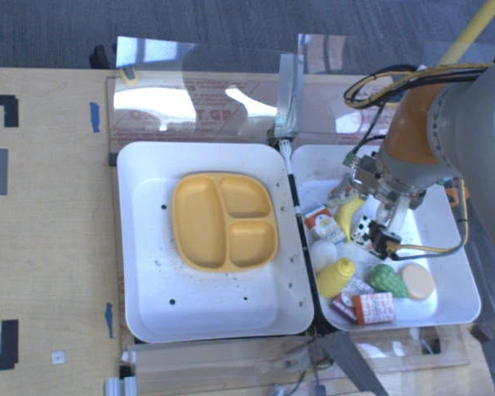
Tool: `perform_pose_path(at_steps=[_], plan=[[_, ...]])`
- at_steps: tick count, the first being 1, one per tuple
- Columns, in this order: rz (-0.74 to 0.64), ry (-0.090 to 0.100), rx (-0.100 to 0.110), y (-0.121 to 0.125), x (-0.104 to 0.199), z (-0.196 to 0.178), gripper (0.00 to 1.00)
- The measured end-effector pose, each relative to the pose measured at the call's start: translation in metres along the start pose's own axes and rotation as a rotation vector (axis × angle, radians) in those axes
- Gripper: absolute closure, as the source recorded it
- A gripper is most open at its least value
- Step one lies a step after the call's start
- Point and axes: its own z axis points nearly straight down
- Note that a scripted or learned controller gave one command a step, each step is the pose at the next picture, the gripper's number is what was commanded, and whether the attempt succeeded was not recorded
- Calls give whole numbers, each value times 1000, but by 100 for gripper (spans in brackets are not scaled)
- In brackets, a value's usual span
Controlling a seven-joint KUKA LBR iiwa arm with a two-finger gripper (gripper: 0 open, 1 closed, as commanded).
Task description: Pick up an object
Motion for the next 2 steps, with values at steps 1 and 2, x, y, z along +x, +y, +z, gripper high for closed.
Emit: perform_pose_path(at_steps=[1, 2], plan=[[1, 1, 0, 0, 1, -10, 100], [78, 6, -4, -5, 85, -95, 100]])
